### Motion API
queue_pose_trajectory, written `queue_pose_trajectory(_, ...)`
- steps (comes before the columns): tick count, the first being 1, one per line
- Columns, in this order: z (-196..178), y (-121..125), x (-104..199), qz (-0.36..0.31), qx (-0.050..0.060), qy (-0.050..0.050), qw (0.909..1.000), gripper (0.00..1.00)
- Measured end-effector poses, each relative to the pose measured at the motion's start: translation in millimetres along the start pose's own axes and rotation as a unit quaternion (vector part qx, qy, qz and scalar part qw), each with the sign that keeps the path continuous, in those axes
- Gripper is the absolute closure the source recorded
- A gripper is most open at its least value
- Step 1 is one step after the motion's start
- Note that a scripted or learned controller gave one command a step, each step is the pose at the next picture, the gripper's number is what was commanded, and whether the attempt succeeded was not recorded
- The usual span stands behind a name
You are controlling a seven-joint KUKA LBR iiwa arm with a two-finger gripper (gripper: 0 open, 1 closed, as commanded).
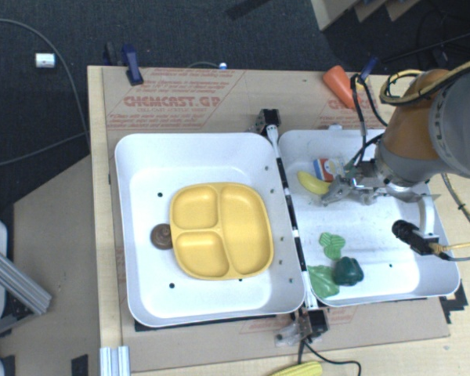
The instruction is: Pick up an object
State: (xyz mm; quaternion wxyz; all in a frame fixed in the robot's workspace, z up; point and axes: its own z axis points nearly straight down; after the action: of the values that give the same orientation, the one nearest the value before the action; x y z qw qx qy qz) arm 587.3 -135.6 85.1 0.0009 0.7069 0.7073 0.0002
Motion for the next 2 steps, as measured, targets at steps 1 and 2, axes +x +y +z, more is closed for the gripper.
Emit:
queue_pose_trajectory(1,1,48,7,0.002,0.009,0.002,1.0000,0.00)
queue_pose_trajectory(2,-6,79,44,0.000,0.002,0.001,1.0000,0.00)
